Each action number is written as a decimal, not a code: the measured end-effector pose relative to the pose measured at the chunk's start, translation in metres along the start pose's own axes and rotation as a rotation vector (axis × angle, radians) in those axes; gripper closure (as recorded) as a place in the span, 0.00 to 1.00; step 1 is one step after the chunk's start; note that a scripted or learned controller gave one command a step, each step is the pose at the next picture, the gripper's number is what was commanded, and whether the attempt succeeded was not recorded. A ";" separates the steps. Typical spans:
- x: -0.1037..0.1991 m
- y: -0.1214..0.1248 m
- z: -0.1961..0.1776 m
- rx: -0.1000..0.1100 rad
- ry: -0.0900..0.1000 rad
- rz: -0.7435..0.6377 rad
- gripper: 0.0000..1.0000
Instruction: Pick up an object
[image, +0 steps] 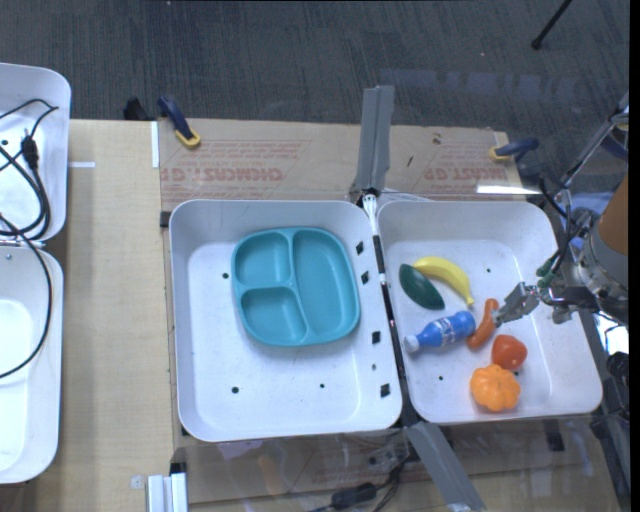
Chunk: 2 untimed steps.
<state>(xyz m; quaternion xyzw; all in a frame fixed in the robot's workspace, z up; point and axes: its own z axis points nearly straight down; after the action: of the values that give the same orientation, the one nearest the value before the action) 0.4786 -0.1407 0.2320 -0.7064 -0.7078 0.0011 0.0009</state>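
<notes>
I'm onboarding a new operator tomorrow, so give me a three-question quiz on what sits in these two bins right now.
1. True or false: the teal divided plate lies in the left bin.
2. Which item lies closest to the gripper? A) the banana B) the blue bottle C) the orange sausage-shaped piece
3. Fill in: the dark green item touches the ____ .

Key: 1 true. 2 C. 3 banana; it lies against the banana's left end in the right bin.
</notes>
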 end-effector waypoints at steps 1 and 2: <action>-0.019 0.065 0.068 0.000 0.000 0.002 0.00; -0.016 0.058 0.141 0.000 0.001 0.004 0.00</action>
<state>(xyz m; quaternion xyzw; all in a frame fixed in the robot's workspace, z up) 0.5358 -0.1563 0.0906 -0.7080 -0.7062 0.0009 0.0010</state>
